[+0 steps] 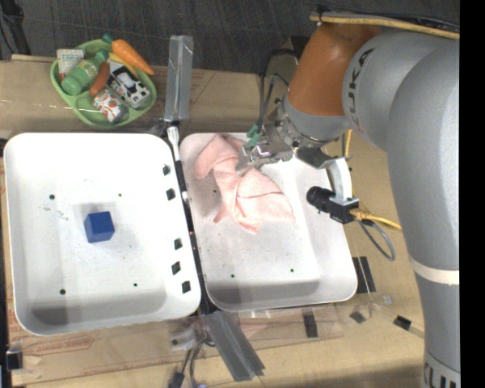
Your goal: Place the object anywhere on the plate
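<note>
Two white bins sit side by side across the middle of the frame. The left bin (32, 217) has a blue cube (99, 225) lying a little left of its centre, well apart from everything else. The right bin (331, 273) has a pink cloth (246, 188) crumpled in its upper half, its long axis running from upper left down to lower right.

The gripper (257, 153) hangs over the upper edge of that cloth, near the top of the right bin, with the arm (404, 136) coming in from the right side of the frame. Its tip sits at or against the cloth's upper folds; whether it is spread, pressed together or pinching fabric cannot be told from here, since the metal parts blur into the pink folds.

No plate can be made out for certain. A green bowl (69, 95) of toy food stands at the upper left, outside the bins, beyond the left bin's top edge.

If the cloth is the object, it lies directly under and just below-left of the gripper, so little travel is needed to reach it. If the cube is meant, it lies far to the lower left, across the divider between the bins. The cloth reads as the likelier target, judging by where the gripper is.
</note>
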### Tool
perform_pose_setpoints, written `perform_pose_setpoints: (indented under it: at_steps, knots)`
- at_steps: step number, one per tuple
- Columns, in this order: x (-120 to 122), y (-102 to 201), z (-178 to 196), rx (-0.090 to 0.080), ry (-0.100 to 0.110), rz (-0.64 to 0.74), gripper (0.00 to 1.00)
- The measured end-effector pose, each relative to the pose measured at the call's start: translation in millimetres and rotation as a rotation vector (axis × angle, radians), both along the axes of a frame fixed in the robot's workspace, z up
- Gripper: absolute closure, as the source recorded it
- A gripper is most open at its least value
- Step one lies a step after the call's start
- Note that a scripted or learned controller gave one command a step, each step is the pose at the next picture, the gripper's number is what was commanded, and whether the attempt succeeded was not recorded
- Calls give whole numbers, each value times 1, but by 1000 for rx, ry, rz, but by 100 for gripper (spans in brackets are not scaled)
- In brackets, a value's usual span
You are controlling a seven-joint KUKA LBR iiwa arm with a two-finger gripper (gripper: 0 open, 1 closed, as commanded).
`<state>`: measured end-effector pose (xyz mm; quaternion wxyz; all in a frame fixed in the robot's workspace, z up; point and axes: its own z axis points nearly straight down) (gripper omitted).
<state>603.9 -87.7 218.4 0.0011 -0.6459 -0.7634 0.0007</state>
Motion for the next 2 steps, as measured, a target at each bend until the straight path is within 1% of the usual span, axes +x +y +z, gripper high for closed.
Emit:
perform_pose_setpoints:
  at_steps: [1,2]
  knots:
    - [0,1,12,0,0,7,100]
    - [-26,51,5,1,3,412,100]
